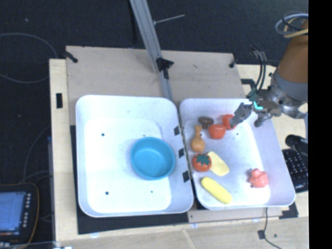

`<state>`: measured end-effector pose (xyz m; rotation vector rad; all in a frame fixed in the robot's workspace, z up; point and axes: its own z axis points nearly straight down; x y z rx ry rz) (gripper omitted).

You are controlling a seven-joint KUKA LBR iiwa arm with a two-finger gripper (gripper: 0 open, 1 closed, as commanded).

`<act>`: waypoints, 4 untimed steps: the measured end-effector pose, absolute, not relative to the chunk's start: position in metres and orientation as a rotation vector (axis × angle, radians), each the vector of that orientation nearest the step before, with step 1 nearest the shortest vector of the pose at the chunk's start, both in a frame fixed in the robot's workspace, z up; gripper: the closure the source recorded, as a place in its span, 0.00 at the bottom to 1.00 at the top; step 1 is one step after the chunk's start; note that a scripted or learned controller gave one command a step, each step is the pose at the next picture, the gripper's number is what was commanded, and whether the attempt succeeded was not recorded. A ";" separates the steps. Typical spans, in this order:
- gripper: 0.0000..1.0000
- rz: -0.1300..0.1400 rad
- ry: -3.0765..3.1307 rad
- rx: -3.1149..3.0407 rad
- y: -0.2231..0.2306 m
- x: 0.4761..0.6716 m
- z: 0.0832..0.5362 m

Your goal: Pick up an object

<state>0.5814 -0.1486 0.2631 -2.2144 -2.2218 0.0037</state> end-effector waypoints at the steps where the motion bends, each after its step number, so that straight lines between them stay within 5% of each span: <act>1: 0.00 -0.002 -2.225 -2.217 -0.149 0.582 0.266; 4: 0.00 0.002 -2.219 -2.228 -0.167 0.570 0.099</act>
